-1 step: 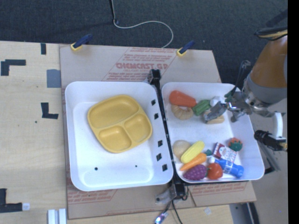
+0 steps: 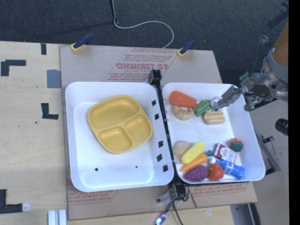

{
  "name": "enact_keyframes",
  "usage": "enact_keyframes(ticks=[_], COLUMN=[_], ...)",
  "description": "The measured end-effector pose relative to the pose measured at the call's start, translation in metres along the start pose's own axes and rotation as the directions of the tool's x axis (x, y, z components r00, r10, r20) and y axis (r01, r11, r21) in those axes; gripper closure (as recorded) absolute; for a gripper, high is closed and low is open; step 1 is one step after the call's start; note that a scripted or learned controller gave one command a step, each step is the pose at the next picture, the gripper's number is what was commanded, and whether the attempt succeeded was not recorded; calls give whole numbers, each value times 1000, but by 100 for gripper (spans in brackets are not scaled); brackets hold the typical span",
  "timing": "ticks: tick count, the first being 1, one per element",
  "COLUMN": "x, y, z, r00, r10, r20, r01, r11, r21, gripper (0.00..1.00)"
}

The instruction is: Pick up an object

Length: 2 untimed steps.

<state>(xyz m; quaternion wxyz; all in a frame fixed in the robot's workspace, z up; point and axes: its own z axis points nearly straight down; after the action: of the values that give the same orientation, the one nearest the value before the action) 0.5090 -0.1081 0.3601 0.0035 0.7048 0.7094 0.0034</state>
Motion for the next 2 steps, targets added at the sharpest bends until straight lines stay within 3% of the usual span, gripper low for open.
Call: enact_keyframes(ticks=[1, 2], x=[98, 94], y=[-19, -19], z=[-185, -185], r00=[1000, 1000], r10=[-5, 4], r20=[-2, 1], r01=[5, -4], r11=[1000, 1000], r21=[-9, 10], gripper=[0, 100])
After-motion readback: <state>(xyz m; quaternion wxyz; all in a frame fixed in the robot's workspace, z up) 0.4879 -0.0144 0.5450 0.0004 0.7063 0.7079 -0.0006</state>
